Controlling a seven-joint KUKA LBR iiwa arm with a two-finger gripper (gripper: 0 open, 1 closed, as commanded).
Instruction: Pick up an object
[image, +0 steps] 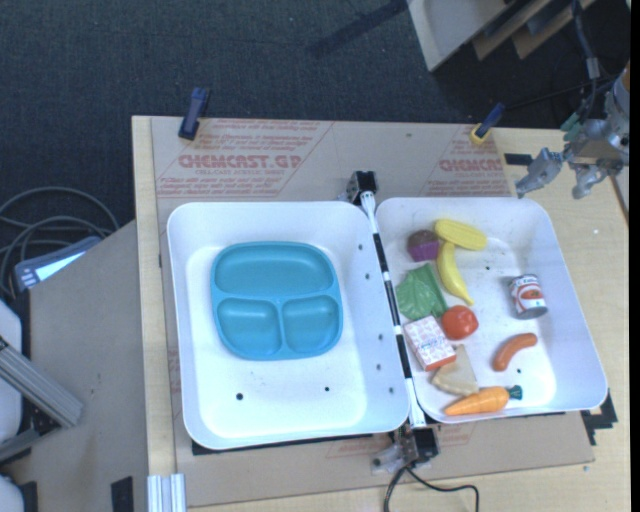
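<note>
Nine-odd toy foods lie in the right bin (570, 300), the sausage (514, 351) lying apart, judged light, stiff, slick, best pinched mid-length across its width; the gripper (560, 172) hangs spread and empty beyond the far rim.

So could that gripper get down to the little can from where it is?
Probably yes. The gripper hangs past the right bin's far corner, and the can stands apart from the other food, open from above.
</note>
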